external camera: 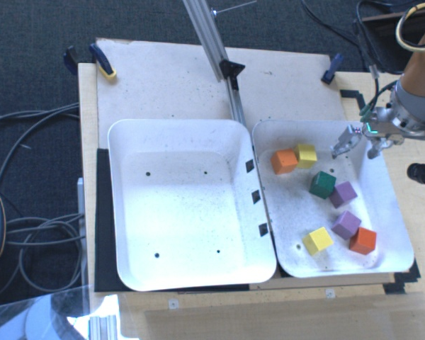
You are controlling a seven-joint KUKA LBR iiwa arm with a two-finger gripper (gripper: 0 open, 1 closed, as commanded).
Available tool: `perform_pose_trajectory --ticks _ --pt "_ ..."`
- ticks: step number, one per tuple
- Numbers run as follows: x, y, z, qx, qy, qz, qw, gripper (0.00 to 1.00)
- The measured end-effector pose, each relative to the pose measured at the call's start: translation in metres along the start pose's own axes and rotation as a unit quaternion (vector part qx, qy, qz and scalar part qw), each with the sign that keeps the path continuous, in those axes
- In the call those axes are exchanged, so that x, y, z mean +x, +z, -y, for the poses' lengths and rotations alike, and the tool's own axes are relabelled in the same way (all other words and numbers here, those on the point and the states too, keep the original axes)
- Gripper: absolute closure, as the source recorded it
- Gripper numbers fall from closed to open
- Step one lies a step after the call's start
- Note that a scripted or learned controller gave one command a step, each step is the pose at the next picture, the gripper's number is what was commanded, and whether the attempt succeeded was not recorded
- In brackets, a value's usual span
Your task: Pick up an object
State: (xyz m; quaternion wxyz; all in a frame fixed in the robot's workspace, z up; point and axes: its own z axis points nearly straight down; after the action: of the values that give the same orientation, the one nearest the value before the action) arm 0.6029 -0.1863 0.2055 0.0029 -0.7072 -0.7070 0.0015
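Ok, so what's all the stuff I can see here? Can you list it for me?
orange blocks: 2, orange, right bin, one at the back, one at the front right
yellow blocks: 2, yellow, right bin, one at the back beside the orange one, one at the front
green block: 1, dark green, middle of right bin
purple blocks: 2, purple, right bin, one beside the green block, one nearer the front
bins: 2, white, side by side on the bench, left and right
clamps: 2, blue, back corners of the bench
arm: 1, grey and orange, from the right
hand: 1, open, above the right bin's back edge
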Motion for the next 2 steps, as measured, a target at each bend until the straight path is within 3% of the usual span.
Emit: perform_pose_trajectory --ticks 1,2 --pt "0.0 -0.003 -0.001 -0.002 -0.001 0.001 1.0 0.0" --pt "0.007 0.057 -0.005 0.0 -0.001 0.0 1.0 0.0"
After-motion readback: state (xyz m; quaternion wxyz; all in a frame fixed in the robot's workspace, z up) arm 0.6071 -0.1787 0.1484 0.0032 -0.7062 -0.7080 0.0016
